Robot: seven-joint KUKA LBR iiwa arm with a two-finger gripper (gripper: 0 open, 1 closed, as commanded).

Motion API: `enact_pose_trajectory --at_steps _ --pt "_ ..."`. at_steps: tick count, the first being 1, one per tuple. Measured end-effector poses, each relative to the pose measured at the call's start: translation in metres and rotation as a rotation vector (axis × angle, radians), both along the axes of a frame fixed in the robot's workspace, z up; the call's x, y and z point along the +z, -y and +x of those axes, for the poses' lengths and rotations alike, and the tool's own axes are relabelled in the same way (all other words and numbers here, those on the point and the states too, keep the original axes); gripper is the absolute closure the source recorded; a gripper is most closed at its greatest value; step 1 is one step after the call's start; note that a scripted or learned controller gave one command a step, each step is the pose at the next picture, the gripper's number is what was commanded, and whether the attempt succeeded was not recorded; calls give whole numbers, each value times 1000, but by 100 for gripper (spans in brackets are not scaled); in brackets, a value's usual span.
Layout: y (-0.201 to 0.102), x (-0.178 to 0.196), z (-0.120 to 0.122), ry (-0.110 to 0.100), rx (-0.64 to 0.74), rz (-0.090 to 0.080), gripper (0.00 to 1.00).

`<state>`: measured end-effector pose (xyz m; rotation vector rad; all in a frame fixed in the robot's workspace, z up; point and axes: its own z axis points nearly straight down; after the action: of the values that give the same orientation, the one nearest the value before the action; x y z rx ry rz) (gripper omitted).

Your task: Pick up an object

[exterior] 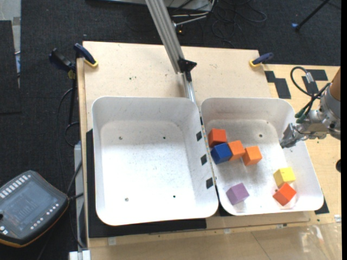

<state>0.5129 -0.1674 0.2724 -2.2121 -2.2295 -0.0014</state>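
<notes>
Several small cubes lie in the right bin (244, 110). An orange cube (217, 136) sits near the divider, with a blue cube (221, 153) just in front of it. Two more orange cubes (236, 148) (252, 155) follow to the right. Near the front lie a purple cube (237, 193), a yellow cube (284, 175) and a red-orange cube (284, 194). My gripper (287, 138) hangs over the bin's right edge, above and right of the cubes, with nothing visibly held.
The left bin (108, 118) lies beside the right one. A slanted metal rail (165, 28) runs from the top down to the divider. Clamps (85, 55) (261, 59) sit at the bench's back corners. A teach pendant (27, 206) rests at lower left.
</notes>
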Motion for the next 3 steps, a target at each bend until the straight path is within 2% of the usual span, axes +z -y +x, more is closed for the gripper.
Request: enact_pose_trajectory --at_steps 2,3 --pt "-116 -6 7 0 1 0 100" --pt "-164 -5 18 1 1 0 100"
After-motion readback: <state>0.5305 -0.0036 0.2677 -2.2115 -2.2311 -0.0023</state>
